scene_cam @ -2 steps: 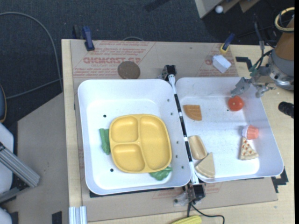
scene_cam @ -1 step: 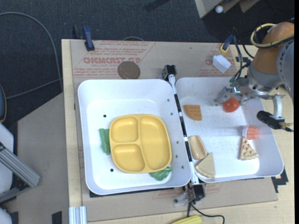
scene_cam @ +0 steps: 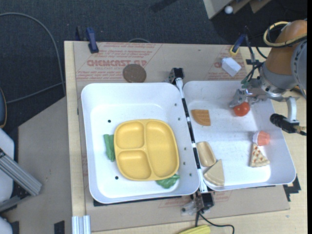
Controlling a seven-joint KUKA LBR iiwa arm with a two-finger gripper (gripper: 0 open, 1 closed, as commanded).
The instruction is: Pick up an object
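My gripper (scene_cam: 243, 98) hangs low over the far right part of the right bin (scene_cam: 229, 135), on the grey arm with its orange band (scene_cam: 287, 38). A small red round object (scene_cam: 241, 109) lies just under the gripper tip, touching it or nearly so. Other loose pieces lie in this bin: an orange toast-like piece (scene_cam: 201, 117), a pizza slice (scene_cam: 258, 156), a small pink-orange piece (scene_cam: 263, 138), a tan bread roll (scene_cam: 205, 153) and a tan wedge (scene_cam: 215, 173).
The left bin (scene_cam: 95, 106) holds a yellow divided plate (scene_cam: 146, 148) with green pieces (scene_cam: 109, 146) at its left and lower edge (scene_cam: 168, 182). A black clip (scene_cam: 176, 75) sits between the bins. A brown disc (scene_cam: 134, 73) and a white block (scene_cam: 231, 66) lie on the cardboard behind.
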